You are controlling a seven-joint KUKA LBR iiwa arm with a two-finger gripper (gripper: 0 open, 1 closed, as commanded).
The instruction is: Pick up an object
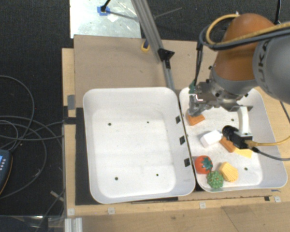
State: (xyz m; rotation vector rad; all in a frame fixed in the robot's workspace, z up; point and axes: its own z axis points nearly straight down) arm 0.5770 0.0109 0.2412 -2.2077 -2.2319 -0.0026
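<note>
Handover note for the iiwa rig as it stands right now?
Gripper: low in the far corner of the view's right bin, next to the divider and just above the orange block. I cannot tell whether it touches the block, and nothing is visibly held.
Things: all in that bin. White block mid-bin; tomato, broccoli and yellow piece at the near edge.
Done: nothing lifted.
Left: grasp and lift one thing; the orange block looks the likely target.
</note>
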